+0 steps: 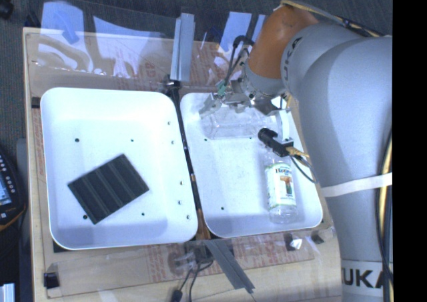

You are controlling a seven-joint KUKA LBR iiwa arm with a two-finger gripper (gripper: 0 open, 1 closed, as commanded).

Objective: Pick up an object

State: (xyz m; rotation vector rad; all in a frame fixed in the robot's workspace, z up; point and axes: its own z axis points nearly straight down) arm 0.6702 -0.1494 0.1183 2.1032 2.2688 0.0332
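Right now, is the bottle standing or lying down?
Lying down: the bottle rests on its side in the right bin, label up.

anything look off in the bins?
Mostly no. The clear bottle lies on its side in the right bin, near its right wall, so it could roll when grasped. The dark ribbed panel lies flat at a diagonal in the left bin. No spill or damage visible.
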